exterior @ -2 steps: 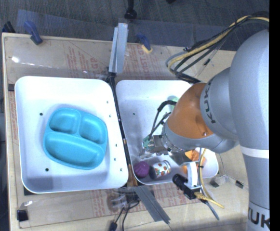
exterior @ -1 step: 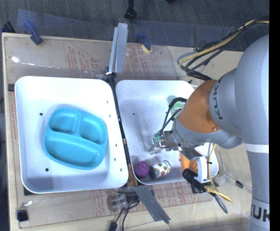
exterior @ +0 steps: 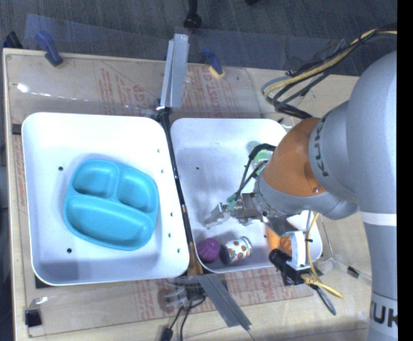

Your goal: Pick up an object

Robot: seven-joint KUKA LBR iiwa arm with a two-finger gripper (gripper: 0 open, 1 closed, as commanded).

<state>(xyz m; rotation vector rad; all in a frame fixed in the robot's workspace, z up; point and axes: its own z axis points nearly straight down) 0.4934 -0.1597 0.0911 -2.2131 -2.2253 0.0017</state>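
One gripper (exterior: pixel 217 215) low in right bin (exterior: pixel 199 162), jaws indistinct, orange object (exterior: pixel 286 243) half hidden.

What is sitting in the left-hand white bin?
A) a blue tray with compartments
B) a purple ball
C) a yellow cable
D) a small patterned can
A: the left bin holds a blue compartment tray; the purple ball and the small patterned can lie in the right bin.

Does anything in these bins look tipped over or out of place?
A small patterned can lies on its side in the right bin, beside a purple ball. The blue tray sits askew in the left bin.
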